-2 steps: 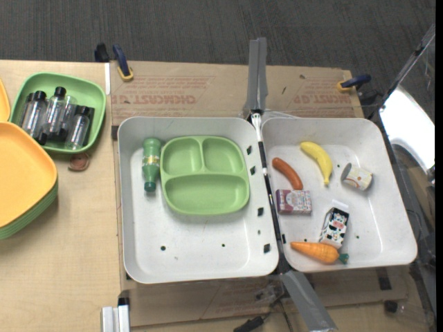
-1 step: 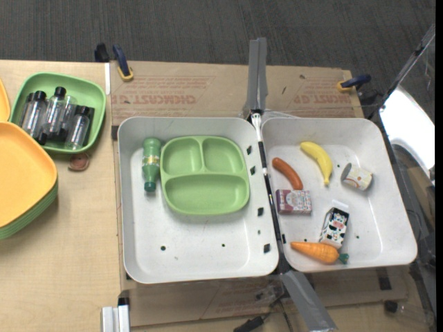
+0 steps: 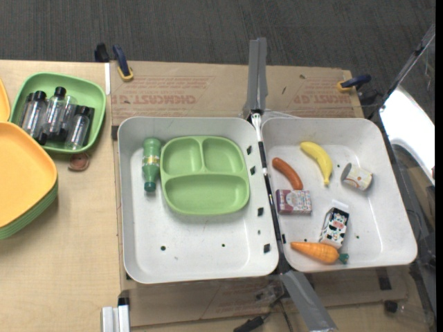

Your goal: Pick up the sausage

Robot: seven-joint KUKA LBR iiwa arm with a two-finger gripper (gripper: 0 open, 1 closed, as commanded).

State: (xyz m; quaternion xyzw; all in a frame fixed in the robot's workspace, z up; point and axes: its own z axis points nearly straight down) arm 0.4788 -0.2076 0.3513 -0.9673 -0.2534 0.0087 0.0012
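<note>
The sausage (image 3: pixel 287 173) is a short orange-red link lying at a slant in the right bin (image 3: pixel 387 178), near its left wall. Just below it sits a small purple box (image 3: pixel 293 201). A yellow banana (image 3: pixel 318 160) lies to its right.
The right bin also holds a white mug on its side (image 3: pixel 356 177), a small black-and-white carton (image 3: pixel 336 225) and a carrot (image 3: pixel 318 252). In the left bin (image 3: pixel 201 254) are a green divided plate (image 3: pixel 205 174) and a green bottle (image 3: pixel 151 163). Off to the left stand a green tray of bottles (image 3: pixel 58 111) and orange plates (image 3: pixel 24 178).
</note>
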